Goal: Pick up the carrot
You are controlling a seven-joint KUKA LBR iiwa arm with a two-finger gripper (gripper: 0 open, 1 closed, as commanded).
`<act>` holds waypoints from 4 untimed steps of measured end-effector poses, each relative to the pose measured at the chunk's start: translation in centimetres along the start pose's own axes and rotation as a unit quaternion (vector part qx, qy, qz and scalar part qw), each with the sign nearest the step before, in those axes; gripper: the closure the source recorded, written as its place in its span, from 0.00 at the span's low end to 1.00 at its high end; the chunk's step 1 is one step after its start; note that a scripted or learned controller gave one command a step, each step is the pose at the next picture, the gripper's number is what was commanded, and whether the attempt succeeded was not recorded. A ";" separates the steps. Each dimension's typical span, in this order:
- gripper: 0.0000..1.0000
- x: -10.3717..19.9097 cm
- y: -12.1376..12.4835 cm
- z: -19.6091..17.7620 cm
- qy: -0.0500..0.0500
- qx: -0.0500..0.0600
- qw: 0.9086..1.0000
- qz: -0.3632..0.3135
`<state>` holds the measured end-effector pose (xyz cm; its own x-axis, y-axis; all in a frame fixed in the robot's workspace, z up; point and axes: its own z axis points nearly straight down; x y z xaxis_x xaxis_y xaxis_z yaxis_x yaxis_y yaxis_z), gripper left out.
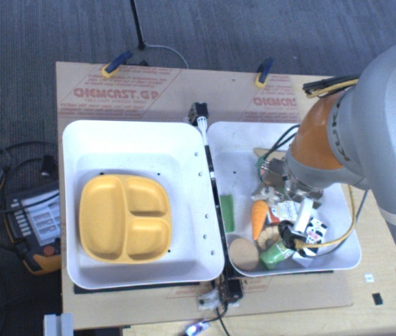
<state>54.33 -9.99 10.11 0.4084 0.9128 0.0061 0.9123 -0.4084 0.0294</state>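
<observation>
Your carrot (pixel 258 218) lies in the right bin (pixel 240 137), toward its near-left part, pointing roughly near to far, with a green stick (pixel 227 212) just to its left by the bin wall and a tan round thing (pixel 243 253) just near of it. A green block (pixel 276 255) sits at its near-right, and a black-and-white piece (pixel 313 232) lies further right. Your arm (pixel 355 138) reaches in from the right and hangs over this cluster, which suits the job, since the carrot is crowded and has to be approached from above. The gripper (pixel 288 203) sits just right of the carrot, over the clutter, but you cannot tell from this angle whether it is released or clenched, and nothing shows the carrot in its hold. I judge the pick not yet made. The left bin (pixel 135 133) carries a yellow tray (pixel 124 217), well apart from the work. The neighbours pressing close could well be nudged or taken by mistake.
</observation>
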 end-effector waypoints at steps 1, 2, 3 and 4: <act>1.00 -0.3 -1.4 0.7 -0.001 -0.006 0.998 0.056; 1.00 7.2 -7.2 -8.2 -0.008 0.017 0.987 0.160; 0.00 7.1 -7.2 -8.2 -0.008 0.017 0.987 0.160; 0.00 2.5 -7.4 -8.2 -0.006 0.018 0.999 0.045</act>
<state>48.33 -4.62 18.12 0.4894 0.8720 -0.0043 0.8720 -0.4894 -0.0067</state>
